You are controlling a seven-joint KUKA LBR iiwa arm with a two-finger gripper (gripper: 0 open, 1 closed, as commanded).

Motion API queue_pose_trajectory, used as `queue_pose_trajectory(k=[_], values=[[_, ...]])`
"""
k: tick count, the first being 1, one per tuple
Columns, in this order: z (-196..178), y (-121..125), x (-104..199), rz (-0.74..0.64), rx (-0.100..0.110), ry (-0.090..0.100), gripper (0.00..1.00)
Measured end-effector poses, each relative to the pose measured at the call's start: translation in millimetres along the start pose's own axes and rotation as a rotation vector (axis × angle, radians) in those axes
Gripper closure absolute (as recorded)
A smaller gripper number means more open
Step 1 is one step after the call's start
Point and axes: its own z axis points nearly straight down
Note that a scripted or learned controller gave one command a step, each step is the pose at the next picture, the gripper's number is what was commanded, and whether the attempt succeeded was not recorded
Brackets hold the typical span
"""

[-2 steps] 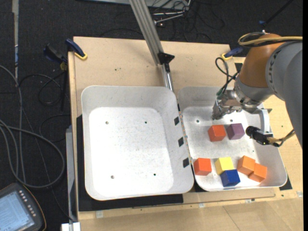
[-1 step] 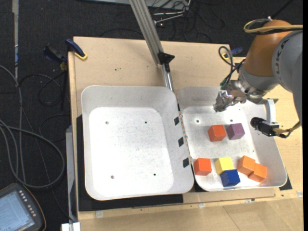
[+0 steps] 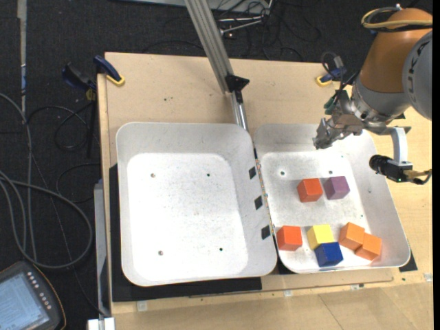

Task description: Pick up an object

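The right bin [image 3: 289, 163] holds several small blocks. An orange block [image 3: 310, 189] and a purple block [image 3: 336, 186] sit side by side near its middle. Along its front lie another orange block [image 3: 289, 237], a yellow block [image 3: 320, 235], a blue block [image 3: 328, 254] and two orange blocks [image 3: 361, 240] close together. My gripper [image 3: 323, 141] hangs over the bin's far edge, above and behind the purple block, with nothing seen in it.
The left bin [image 3: 137, 150] lies beside the right one. A slanted metal pole [image 3: 210, 36] crosses the back of the bench and ends between the bins. Clamps [image 3: 108, 71] sit at the bench's far corners. A black cable fitting [image 3: 388, 166] hangs by the right bin's rim.
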Motion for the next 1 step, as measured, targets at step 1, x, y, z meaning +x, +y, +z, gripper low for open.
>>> queue_pose_trajectory(k=[1], values=[[-10.2, -11.6, 59.5, -0.005, 0.007, 0.004, 1.00]])
